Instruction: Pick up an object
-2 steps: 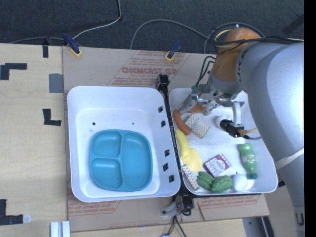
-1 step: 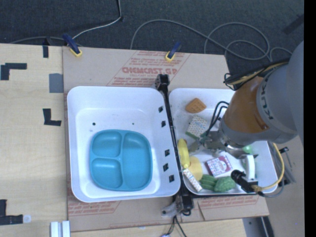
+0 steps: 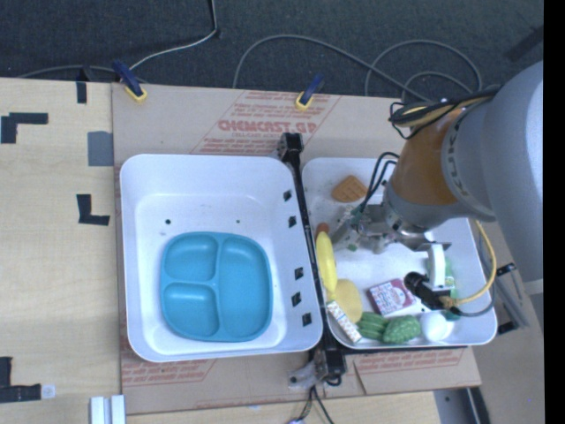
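My gripper (image 3: 355, 234) hangs low in the right bin (image 3: 474, 237), near its left-centre, below the grey arm with the orange band (image 3: 422, 162). Just left of it lies a yellow banana (image 3: 326, 261). An orange waffle-like piece (image 3: 350, 188) rests behind it at the bin's back. Toward the front are a yellow rounded item (image 3: 349, 297), a maroon packet (image 3: 389, 297), green toy vegetables (image 3: 389, 329), a white egg shape (image 3: 436, 327) and a striped bar (image 3: 342, 320). Whether anything sits in the gripper is hidden by the wrist.
The left bin (image 3: 146, 188) holds a blue divided plate (image 3: 216, 285). A black divider (image 3: 300, 228) runs between the two bins. Cables (image 3: 459, 276) trail from the wrist over the right bin's right side. Cardboard (image 3: 221, 122) lies under both bins.
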### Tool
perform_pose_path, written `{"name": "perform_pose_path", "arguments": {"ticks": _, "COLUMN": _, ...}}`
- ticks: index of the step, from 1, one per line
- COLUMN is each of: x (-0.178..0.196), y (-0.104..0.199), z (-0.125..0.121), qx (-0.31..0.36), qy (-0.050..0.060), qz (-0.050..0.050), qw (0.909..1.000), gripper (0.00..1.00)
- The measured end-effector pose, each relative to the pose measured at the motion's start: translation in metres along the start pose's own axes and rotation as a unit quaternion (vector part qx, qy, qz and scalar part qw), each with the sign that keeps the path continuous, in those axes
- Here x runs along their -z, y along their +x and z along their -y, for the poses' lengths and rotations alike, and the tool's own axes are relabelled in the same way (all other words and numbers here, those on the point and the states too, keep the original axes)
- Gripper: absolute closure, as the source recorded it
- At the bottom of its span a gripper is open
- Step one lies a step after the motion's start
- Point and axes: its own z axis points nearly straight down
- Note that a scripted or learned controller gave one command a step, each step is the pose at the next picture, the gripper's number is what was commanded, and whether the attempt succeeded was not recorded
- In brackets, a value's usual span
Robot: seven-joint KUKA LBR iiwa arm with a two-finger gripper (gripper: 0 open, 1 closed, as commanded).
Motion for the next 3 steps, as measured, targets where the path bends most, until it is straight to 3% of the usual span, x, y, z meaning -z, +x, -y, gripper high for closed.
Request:
{"name": "perform_pose_path", "arguments": {"ticks": 1, "x": -0.001, "y": -0.007, "z": -0.079, "qx": 0.001, "qy": 0.000, "qz": -0.002, "qw": 1.0000, "gripper": 0.00}}
{"name": "perform_pose_path", "arguments": {"ticks": 2, "x": -0.002, "y": 0.001, "z": -0.099, "qx": 0.001, "qy": 0.004, "qz": -0.003, "qw": 1.0000, "gripper": 0.00}}
{"name": "perform_pose_path", "arguments": {"ticks": 3, "x": 0.000, "y": 0.001, "z": -0.018, "qx": 0.001, "qy": 0.002, "qz": -0.002, "qw": 1.0000, "gripper": 0.00}}
